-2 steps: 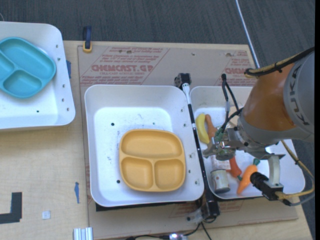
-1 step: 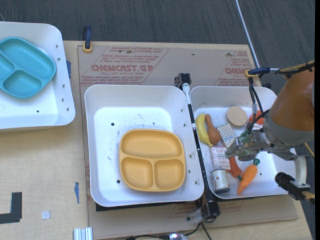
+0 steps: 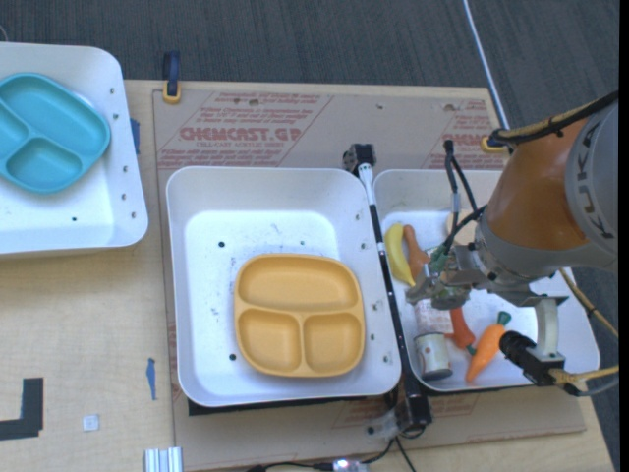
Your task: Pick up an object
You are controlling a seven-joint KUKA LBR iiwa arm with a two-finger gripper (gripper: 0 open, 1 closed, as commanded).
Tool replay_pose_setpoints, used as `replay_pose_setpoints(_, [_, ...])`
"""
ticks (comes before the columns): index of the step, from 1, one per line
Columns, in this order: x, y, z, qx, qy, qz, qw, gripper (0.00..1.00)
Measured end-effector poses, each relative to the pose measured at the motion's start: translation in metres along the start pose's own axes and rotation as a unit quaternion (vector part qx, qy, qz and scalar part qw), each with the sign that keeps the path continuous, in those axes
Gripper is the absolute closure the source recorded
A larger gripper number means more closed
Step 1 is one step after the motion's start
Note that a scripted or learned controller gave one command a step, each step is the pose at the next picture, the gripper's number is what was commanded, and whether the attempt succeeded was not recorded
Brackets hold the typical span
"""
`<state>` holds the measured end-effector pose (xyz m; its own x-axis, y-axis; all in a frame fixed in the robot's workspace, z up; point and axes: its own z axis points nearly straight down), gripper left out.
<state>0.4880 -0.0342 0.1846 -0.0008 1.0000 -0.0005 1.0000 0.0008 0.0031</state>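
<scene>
My gripper (image 3: 439,286) hangs low over the middle of the right bin (image 3: 580,354), among the objects there. Just left of it lies a yellow banana (image 3: 396,254) with an orange-brown sausage-like piece (image 3: 416,250) beside it. An orange carrot with a green top (image 3: 486,348) lies to the lower right of the gripper. A small silver can (image 3: 430,354) stands near the bin's front left corner. Under the gripper a red-orange piece (image 3: 460,328) shows partly. The arm's body hides the bin's right part.
The left bin (image 3: 197,264) holds a yellow divided plate (image 3: 299,315). A separate white tray (image 3: 108,205) at the far left carries a blue divided plate (image 3: 47,131). A black divider (image 3: 385,283) runs between the two bins.
</scene>
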Motion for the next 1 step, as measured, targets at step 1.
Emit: replay_pose_setpoints(1, [0.0001, 0.0015, -0.0101, -0.002, -0.001, -0.001, 1.0, 1.0])
